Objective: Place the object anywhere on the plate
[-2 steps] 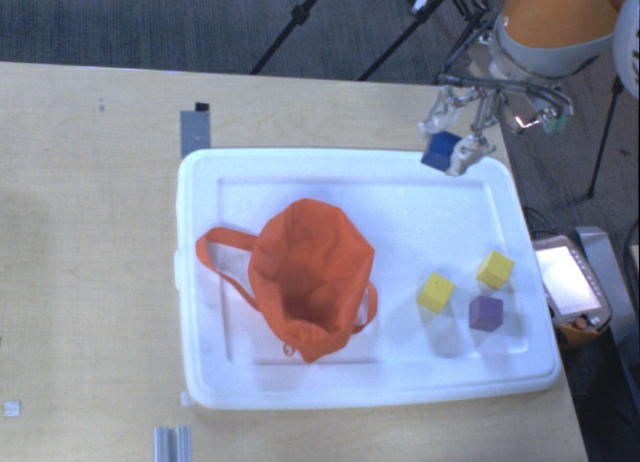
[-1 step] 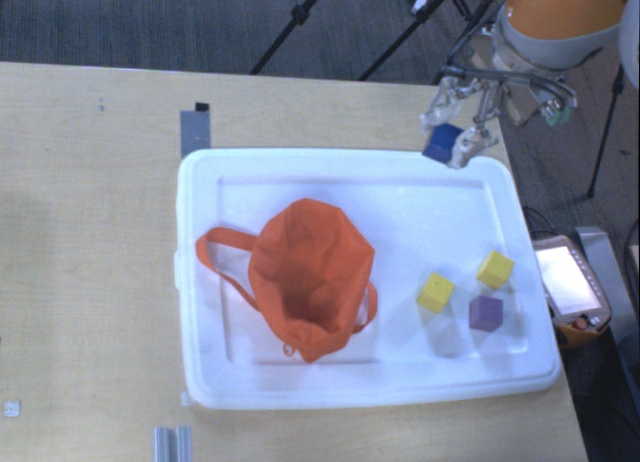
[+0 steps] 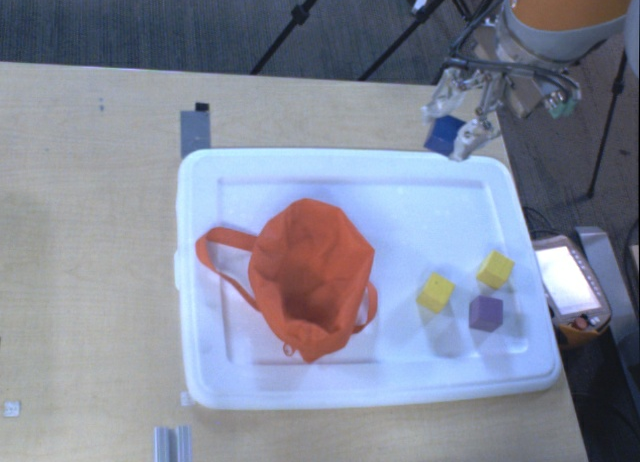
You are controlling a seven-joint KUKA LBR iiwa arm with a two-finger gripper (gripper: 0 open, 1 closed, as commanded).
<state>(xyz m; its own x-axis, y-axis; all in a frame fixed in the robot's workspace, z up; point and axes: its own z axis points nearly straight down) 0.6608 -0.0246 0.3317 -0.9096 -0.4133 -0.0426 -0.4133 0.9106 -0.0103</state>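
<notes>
- gripper (image 3: pixel 462 120) w/ blue cube (image 3: pixel 443 136) clamped btw fingers, above far rim of white bin (image 3: pixel 200 250), upper right
- in bin: orange bag (image 3: pixel 308 278); 2 yellow cubes (image 3: pixel 435 292), purple cube (image 3: pixel 486 313) at right
- no legible text

Glossy white plastic bin (image 3: pixel 200 250), limp orange cloth bag (image 3: pixel 310 275), seemingly matt pale wood-look bench (image 3: pixel 80 200).

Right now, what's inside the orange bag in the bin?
The orange bag lies in the white bin with its mouth open toward the camera. Only orange fabric and shadow show inside; folds cover the bottom, so something small there could be hidden. The cubes sit outside it.
</notes>
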